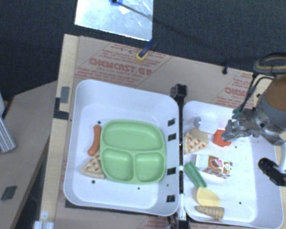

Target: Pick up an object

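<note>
My gripper (231, 131) hangs low over the back of the right bin (269, 206), at the upper right side of a small red object (220, 139) that lies on the bin floor. The arm's wrist hides part of that object. Whether they touch I cannot tell. Nearby in the same bin lie a waffle piece (194, 144), a white carton with a brown picture (215, 165), a green pickle-like stick (195, 174), a yellow chip (207, 196) and a tan cone (210, 211).
The left bin (89, 97) holds a green divided plate (132, 152), a sausage (95, 139) and a pizza-like wedge (93, 167). A black clip rail (177, 144) runs between the bins. A black cylinder (270, 169) on the arm sticks out over the right bin's right side.
</note>
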Tool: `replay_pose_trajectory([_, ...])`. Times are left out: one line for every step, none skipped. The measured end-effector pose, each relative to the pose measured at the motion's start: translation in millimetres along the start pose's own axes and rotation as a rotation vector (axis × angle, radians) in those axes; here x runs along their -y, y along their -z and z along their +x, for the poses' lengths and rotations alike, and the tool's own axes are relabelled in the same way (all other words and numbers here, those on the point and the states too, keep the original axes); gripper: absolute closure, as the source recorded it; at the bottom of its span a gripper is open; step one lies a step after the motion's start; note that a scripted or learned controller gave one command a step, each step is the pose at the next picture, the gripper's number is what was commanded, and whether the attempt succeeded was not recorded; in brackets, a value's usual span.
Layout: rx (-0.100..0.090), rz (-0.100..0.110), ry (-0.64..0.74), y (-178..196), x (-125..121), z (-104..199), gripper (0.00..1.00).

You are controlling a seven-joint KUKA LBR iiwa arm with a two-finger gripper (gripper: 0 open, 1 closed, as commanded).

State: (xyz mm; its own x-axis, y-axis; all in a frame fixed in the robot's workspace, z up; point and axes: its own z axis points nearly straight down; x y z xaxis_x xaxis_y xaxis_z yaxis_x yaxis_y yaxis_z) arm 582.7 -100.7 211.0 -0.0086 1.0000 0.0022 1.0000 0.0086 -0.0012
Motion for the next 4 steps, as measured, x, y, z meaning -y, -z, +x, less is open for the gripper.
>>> replay_pose_trajectory([-0.001,0.000,0.000,2,19,51,1.00])
replay_pose_trajectory([0.000,-0.001,0.001,11,42,90,1.00])
replay_pose_trajectory([0.001,-0.001,-0.006,22,63,92,1.00])
replay_pose_trajectory([0.002,-0.001,-0.004,12,68,100,1.00])
